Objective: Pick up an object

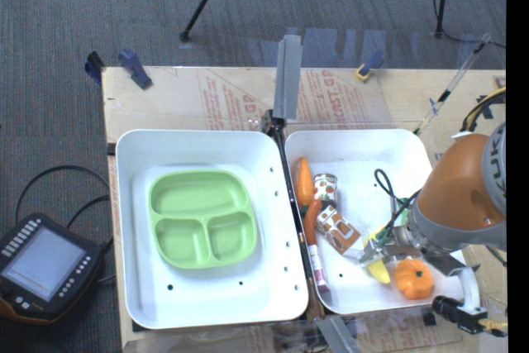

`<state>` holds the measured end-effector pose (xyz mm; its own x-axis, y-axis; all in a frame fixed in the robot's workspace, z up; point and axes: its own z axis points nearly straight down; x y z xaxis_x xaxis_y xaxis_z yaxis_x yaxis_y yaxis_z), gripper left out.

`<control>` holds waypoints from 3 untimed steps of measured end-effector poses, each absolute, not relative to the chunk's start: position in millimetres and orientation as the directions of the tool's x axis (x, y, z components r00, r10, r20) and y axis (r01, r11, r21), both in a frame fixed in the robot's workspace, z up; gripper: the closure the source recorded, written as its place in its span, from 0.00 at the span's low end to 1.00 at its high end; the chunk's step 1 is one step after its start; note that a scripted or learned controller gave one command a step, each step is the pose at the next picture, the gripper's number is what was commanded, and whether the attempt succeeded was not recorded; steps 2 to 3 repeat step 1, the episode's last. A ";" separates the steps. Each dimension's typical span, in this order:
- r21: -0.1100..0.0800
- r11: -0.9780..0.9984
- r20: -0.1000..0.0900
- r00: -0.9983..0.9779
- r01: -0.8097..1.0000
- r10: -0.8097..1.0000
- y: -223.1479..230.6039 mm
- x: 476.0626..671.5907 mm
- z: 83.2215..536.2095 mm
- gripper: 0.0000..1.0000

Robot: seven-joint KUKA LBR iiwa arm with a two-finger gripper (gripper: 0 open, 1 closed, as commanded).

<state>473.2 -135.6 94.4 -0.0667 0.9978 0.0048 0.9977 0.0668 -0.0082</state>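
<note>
1. Orange is showing on the band of the arm [459, 190], which is reaching in over the right-hand white bin [364, 146] from its right side.
2. Its end effector [387, 248] is hanging low over the lower right part of that bin; whether it is clenched or released, I cannot tell.
3. Lying just below the end effector is a yellow piece [378, 271], and an orange pumpkin-like toy [413, 279] is sitting right beside that, near the bin's lower right corner.
4. A patterned brown-and-white box [337, 229] is lying tilted just left of the end effector, near the bin's middle.
5. A small can [326, 188] is resting above the box, and an orange carrot [304, 180] is lying against the bin's left wall.
6. A slim dark marker-like stick [317, 269] is lying along the same left wall, lower down.
7. A black cable loop [384, 182] is curling over the bin's upper right area.
8. Left of this bin, the other white bin [136, 153] is carrying a green divided tray [202, 217].
9. Both bins are sitting on the table [190, 95].
</note>
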 end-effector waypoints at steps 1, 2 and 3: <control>-0.004 0.042 0.001 -0.042 0.999 0.999 -50.4 495.6 222.3 1.00; -0.004 0.042 0.001 -0.042 0.999 0.999 -50.4 495.6 222.3 1.00; -0.004 0.042 0.001 -0.042 0.999 0.999 -50.4 495.6 222.3 1.00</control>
